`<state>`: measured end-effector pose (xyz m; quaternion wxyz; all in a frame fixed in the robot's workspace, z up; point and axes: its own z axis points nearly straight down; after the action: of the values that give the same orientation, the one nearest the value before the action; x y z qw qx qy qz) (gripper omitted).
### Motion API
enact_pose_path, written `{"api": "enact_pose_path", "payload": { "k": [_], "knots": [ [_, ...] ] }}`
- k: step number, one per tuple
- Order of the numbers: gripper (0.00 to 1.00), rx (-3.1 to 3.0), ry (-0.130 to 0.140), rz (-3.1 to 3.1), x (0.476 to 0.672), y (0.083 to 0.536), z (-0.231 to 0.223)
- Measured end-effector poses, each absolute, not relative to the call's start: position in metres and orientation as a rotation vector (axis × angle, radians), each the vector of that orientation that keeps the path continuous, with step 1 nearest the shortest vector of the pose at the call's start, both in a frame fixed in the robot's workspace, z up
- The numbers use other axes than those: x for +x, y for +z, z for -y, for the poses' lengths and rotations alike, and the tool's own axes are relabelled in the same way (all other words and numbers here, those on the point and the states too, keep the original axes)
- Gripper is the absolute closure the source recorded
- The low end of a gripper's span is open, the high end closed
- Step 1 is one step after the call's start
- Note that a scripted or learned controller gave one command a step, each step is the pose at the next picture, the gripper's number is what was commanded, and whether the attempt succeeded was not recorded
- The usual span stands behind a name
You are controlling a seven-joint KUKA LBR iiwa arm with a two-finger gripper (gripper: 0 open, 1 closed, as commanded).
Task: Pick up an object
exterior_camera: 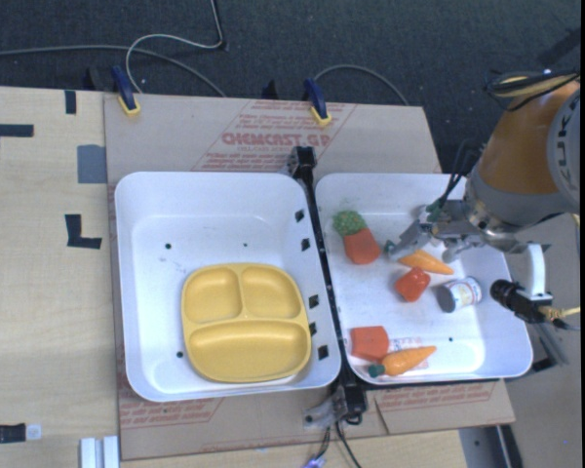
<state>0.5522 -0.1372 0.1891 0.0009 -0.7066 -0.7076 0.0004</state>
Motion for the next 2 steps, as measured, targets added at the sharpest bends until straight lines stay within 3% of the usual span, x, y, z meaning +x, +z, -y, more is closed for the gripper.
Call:
{"api": "enact_pose_path", "payload": {
  "k": [1,2],
  "knots": [
    [0.0,-2.222,-0.002,2.224,0.545,0.0867,0.1748],
    [1.0,-2.224,-0.001,2.226,0.5454,0.0967,0.1754]
  ]
}}
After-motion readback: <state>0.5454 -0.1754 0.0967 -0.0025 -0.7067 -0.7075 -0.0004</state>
